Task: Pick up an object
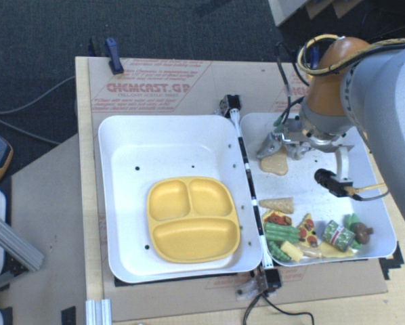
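Ana: Pale table [155,87] under two white bins, taken from its front edge. What lies closest?

Ben: At the near end of the right bin [385,246] there is a huddle of toy food. I can make out green beans [280,233], a small green can [336,234] and a pizza slice [278,218] just behind the beans, all touching or nearly so. Beside them the left bin [121,154] holds a yellow plate [192,219] with three compartments and nothing in them.

Ana: And further back?

Ben: A tan flat piece [275,166] lies alone on the bare floor of the right bin. It is near the wall the bins share and well apart from the huddle. The gripper [282,152] hangs over its far edge. I cannot tell whether it is touching the piece or just above it.

Ana: So that is the object to pick up?

Ben: I judge so. The reach looks done, and the grasp is the step in hand.

Ana: How to do it well?

Ben: The piece is thin and lies flat, so the gripper should go right down to the bin floor. It should centre on the piece rather than its edge, stay clear of the shared wall, then lift straight up. A thing this flat may well slip out.

Ana: And the gripper's state?

Ben: Released or clenched, I cannot tell from this slant, and I see nothing held in it
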